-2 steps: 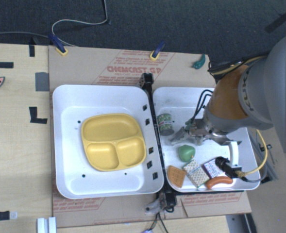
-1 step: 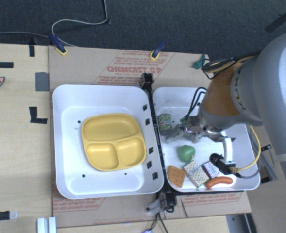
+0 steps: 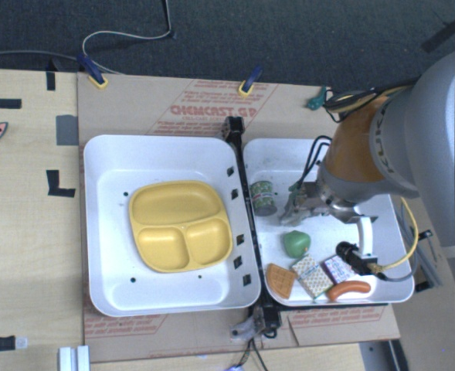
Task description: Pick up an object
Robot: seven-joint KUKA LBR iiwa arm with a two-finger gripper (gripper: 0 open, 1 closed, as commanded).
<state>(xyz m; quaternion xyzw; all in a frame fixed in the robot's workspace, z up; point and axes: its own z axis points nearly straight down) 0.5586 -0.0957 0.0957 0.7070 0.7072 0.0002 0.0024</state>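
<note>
My gripper (image 3: pixel 295 209) is low in the right bin (image 3: pixel 381 207), near its middle. A small green-labelled can (image 3: pixel 263 197) lies just to its left, close to the bin's left wall. A round green object (image 3: pixel 295 243) sits just below the gripper. Along the front of this bin lie an orange waffle-like piece (image 3: pixel 280 280), a checkered block (image 3: pixel 312 275), a purple-and-white packet (image 3: pixel 337 269) and a red sausage (image 3: pixel 349 289). I see nothing held in the gripper.
The left bin (image 3: pixel 103 230) holds a yellow divided plate (image 3: pixel 181 224). A black divider (image 3: pixel 241 207) runs between the two bins. The grey arm with its orange band (image 3: pixel 358 149) covers the right bin's upper right part. Cables (image 3: pixel 351 257) hang near the packet.
</note>
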